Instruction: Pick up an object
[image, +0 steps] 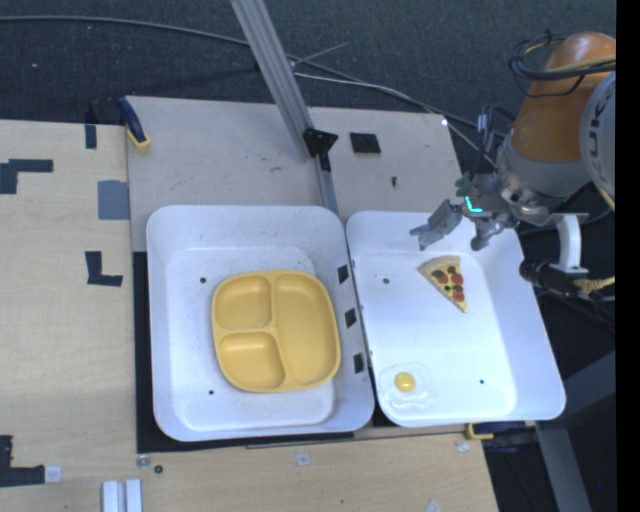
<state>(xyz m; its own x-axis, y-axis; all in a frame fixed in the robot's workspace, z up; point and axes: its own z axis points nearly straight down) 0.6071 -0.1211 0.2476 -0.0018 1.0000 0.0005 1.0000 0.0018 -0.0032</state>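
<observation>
At the near edge of the bench, at about 5 o'clock in the camera view, a toy fried egg (405, 384) is lying in the right bin (500, 340), close to its front left corner. The egg is white with a yellow round yolk, and it is resting flat on the white floor.

To the left, at about 7 o'clock from the centre, a yellow divided plate (275, 330) is sitting in the left bin (180, 300). The plate is having three compartments, and it is lying near the middle of that bin, well apart from the egg.

Going farther, at about 2 o'clock from the centre, a toy pizza slice (446, 280) is lying in the back half of the right bin. Its crust is facing the far side and its tip is pointing toward the near right.

Just behind the slice, the gripper (458, 228) is hanging over the far part of the right bin. Its two fingers are standing spread apart, one at the left and one at the right, with nothing between them. They are near the slice but not touching it.

At the far right, the grey arm (560, 110) with its orange band is reaching in.
</observation>
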